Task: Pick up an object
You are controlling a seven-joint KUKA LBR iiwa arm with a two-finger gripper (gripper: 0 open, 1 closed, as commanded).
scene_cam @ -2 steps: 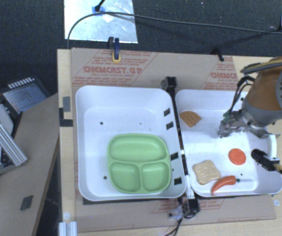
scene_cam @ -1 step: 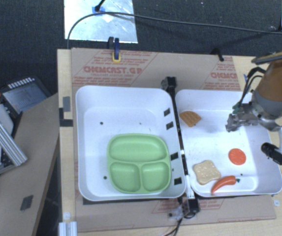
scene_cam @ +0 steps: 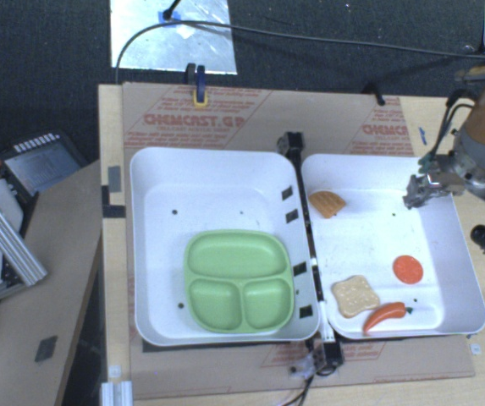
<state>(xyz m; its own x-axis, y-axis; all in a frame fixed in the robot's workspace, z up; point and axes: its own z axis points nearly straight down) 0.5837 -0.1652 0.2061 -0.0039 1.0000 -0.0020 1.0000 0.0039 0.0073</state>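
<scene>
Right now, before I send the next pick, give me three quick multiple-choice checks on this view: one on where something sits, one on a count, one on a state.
1. Where does the green divided plate lie?
A. In the left bin
B. In the right bin
C. On the bench outside the bins

2. How many food items lie in the right bin?
A. Two
B. Four
C. Six

3. What is in the plate's compartments?
A. A slice of bread
B. Nothing
C. A red disc

Answers:
1. A: the plate sits toward the front of the left bin.
2. B: croissant piece, red disc, bread slice and red-orange pepper.
3. B: all three compartments show bare green.
</scene>
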